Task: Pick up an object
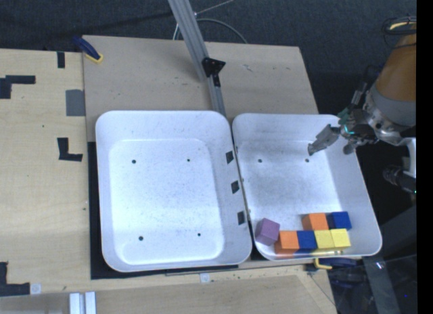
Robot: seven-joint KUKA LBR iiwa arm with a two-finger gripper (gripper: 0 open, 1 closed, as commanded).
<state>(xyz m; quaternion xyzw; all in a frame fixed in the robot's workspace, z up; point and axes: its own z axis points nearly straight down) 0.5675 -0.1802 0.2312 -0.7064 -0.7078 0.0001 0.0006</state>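
We see the pincer hanging over the upper right part of the right bin, at the end of the grey arm that comes in from the right. One dark finger points down and left; whether the pincer is released or clenched we cannot tell, and we see nothing between its tips.

Well below the pincer, along the near edge of that bin, the blocks lie crowded together. An orange block and a blue block sit side by side in the back row. In front of them run another orange block, a second blue block and two yellow blocks, touching in a line. A purple block lies at the left end of the group, tilted.

To the pincer's left, the left bin rests on the worktop beside the right one.
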